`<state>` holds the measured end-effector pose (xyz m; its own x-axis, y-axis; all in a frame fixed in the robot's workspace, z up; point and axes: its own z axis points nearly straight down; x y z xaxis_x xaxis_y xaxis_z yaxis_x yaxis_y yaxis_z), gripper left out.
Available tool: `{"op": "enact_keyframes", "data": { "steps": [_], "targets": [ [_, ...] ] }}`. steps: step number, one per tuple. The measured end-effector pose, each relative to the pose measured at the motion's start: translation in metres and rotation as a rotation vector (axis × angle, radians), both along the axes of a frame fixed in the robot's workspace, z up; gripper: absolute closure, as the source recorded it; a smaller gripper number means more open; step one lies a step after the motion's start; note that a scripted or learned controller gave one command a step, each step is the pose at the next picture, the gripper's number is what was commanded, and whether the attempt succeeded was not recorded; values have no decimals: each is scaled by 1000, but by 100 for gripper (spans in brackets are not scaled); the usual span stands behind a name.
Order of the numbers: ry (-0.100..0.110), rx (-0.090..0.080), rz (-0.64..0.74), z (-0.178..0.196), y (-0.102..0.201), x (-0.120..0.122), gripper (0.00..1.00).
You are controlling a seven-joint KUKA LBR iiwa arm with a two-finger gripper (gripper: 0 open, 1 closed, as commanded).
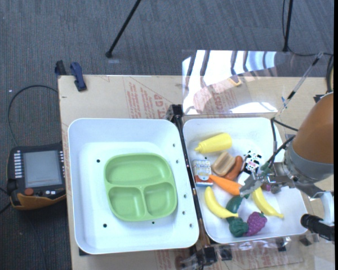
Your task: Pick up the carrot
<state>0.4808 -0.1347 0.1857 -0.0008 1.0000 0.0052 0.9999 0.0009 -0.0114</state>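
An orange carrot [226,184] lies near the middle of the right bin [265,129], slanting down to the right between a small packet and a banana. My gripper [250,188] hangs low at the carrot's right end, close above it, coming in from the right. The arm behind it is grey with an orange band. I cannot make out how the fingertips stand against the clutter.
The right bin also holds a yellow bottle-shaped toy [214,143], a hot dog [227,165], two bananas [216,203], a green vegetable [235,215], purple grapes [257,221] and a small black-and-white toy [252,162]. In the left bin [84,145] sits a green divided plate [140,185].
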Motion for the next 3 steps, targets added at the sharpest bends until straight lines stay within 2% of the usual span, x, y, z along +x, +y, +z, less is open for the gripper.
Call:
{"op": "enact_keyframes", "data": {
  "steps": [1,2,3],
  "targets": [
    [-11,-7,-202,-93,52,63,0],
    [-1,1,-207,-86,53,62,100],
    [-1,-7,-465,1,111,83,100]
  ]
}}
